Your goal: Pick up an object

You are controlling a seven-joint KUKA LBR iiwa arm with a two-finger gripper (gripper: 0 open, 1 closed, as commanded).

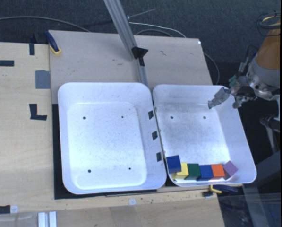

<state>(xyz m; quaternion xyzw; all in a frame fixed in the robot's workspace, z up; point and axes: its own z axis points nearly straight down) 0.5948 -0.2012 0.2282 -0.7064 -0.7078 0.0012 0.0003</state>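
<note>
Several small blocks lie in a row along the near wall of the right bin (197, 126): a blue block (173, 162), a yellow one (182, 171), a green one (193, 170), another blue one (206, 171), an orange one (217, 170) and a purple one (230, 168). My gripper (227, 100) hovers over the far right corner of that bin, well away from the blocks. Its fingers (218, 99) are spread open and hold nothing.
The left bin (103, 136) sits beside the right one. A slanted metal pole (122, 22) rises behind the bins. Clamps sit at the bench's far left corner (53, 42) and at the near edge (216, 189). Cables trail across the back.
</note>
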